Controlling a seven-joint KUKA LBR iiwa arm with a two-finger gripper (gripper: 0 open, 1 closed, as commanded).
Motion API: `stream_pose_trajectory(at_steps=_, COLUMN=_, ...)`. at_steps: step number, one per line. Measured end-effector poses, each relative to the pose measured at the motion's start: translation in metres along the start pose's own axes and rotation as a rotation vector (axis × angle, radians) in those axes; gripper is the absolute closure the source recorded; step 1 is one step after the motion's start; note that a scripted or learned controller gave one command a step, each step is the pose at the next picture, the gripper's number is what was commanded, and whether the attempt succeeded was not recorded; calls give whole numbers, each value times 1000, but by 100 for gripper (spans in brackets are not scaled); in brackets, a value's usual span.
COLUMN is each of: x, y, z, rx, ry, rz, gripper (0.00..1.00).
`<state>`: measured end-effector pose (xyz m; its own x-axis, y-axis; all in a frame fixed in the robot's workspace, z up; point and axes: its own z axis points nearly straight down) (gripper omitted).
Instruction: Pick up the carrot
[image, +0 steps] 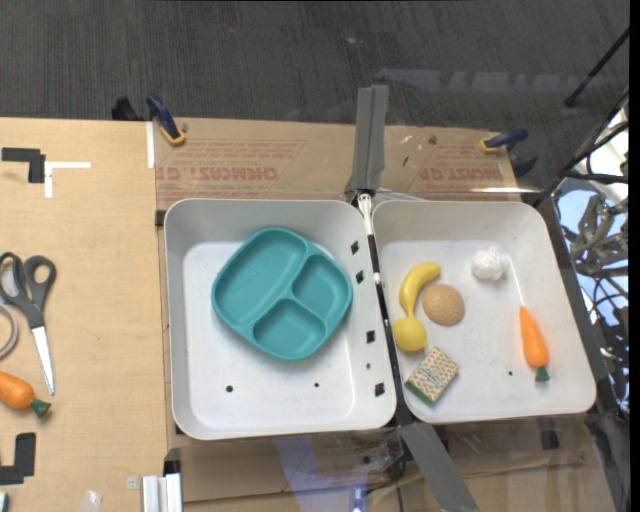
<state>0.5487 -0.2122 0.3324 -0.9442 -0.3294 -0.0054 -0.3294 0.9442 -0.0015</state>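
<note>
The desk (80, 300) carries two white bins side by side. The left bin (200, 400) holds a teal divided plate (283, 292), tilted relative to the bin walls. The right bin (470, 380) holds six items. A banana (417, 282) lies near the bin's left wall, touching a brown egg (443, 304) on its right. A lemon (409, 333) sits just below the banana. A patterned packet (432, 375) lies below the lemon. A white ball (488, 264) rests near the far wall. The carrot (534, 341) lies near the right wall, green end toward the camera, apart from all other items. On the desk left of the bins lie scissors (30, 310) and a second carrot (18, 392). State of the jaws: cannot tell.
</note>
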Motion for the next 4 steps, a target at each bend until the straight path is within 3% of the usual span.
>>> stream_pose_trajectory(at_steps=1, x=54, y=9, z=64, rx=-3, ry=3, rz=-136, gripper=100)
stream_pose_trajectory(at_steps=3, x=50, y=9, z=46, rx=-1, ry=-6, rz=-131, gripper=100)
stream_pose_trajectory(at_steps=4, x=-45, y=45, z=37, rx=-2, ry=1, rz=-126, gripper=100)
